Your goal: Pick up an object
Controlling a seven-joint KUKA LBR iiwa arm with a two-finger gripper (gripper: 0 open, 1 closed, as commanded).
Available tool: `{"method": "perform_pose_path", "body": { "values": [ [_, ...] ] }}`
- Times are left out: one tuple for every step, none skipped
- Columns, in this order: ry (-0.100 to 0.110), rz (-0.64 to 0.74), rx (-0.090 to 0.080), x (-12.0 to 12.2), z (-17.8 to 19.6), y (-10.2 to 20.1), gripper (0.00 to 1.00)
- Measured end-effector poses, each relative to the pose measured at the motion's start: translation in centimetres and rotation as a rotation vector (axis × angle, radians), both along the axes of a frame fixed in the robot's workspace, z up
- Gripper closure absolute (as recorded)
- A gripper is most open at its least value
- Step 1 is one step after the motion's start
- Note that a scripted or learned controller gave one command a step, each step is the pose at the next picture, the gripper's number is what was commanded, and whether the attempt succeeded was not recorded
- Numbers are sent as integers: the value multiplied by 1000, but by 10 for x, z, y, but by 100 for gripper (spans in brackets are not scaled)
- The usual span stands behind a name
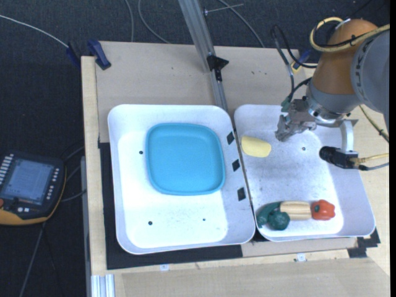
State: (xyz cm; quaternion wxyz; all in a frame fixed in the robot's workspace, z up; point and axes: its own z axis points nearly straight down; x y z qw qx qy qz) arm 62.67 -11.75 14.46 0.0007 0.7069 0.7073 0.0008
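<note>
The gripper [286,132] hangs over the upper part of the right bin [309,166], just right of a pale yellow object [255,146] lying near that bin's left wall. Whether its jaws are open or closed, I cannot tell; nothing visibly sits between them. Along the bin's lower edge lie a dark green item [273,217], a tan piece [296,210], and what may be a red tomato [322,210]. The left bin [127,166] holds a blue plate [185,158].

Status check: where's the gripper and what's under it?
Gripper over right bin, holding nothing. Yellow piece beside it, untouched. Green, tan and red pieces at near wall. Path clear.
</note>
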Motion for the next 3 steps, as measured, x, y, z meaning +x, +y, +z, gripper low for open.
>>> {"method": "perform_pose_path", "body": {
  "values": [
    [-2,0,-1,0,63,2,100],
    [-2,-1,-1,-9,114,-3,100],
    [0,0,0,-8,127,-3,100]
  ]
}}
